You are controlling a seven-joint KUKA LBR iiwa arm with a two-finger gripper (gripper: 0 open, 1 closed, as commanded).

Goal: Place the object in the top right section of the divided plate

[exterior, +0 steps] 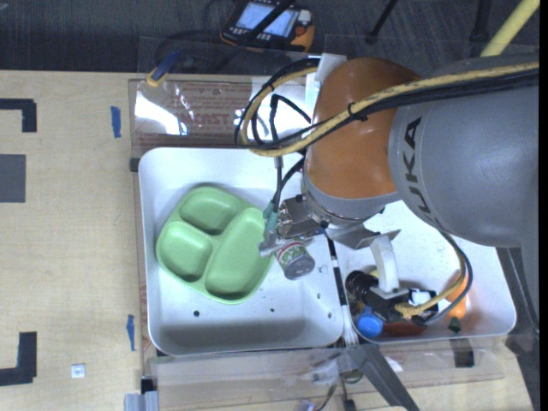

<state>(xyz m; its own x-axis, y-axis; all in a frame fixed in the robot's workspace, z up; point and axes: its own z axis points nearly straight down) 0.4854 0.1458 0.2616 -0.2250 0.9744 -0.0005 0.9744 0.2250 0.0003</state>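
Note:
The green divided plate (211, 242) lies in the left white bin (171, 319), with two small sections on its left side and one large section on its right. My gripper (285, 240) hangs under the orange wrist band, just off the plate's right rim and over the bin floor. A small round grey thing (296, 263) sits right at the gripper's tip; whether it is held or part of the tool is unclear. No object lies in any section of the plate.
The right bin (501, 311) holds a blue item (370, 324), a red item (404, 329) and an orange item (456, 309) near its front wall. The big grey arm covers most of that bin. A clear plastic sheet (193, 110) lies behind the left bin.

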